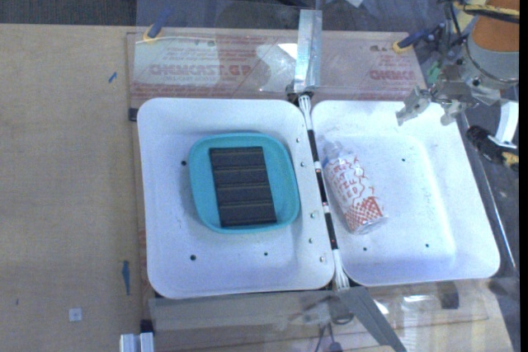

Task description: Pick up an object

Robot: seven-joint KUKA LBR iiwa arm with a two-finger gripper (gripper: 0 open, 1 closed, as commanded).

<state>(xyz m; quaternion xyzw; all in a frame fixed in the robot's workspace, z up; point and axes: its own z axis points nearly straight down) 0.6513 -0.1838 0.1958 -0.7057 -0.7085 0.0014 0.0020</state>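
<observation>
The small clear plastic bag with a red and white printed pattern [353, 194] lies on its side in the right-hand shallow white bin [445, 218], close to the divider that bin shares with the left-hand white bin [165, 260], and we take it as our landmark. Its print is too small for us to read. Left of the bag, across the divider, we see a teal square plastic tray [200, 177] holding a dark ribbed rectangular block [242, 185]. Up and to the right of the bag, the grey arm with its orange band [495, 29] is cut off by the picture's edge, so much of it is hidden from us. Its claw [429, 105] hangs over the bin's far right corner, well apart from the bag, with its two fingers spread and nothing between them. Both bins rest on the wooden desk [58, 177].
</observation>
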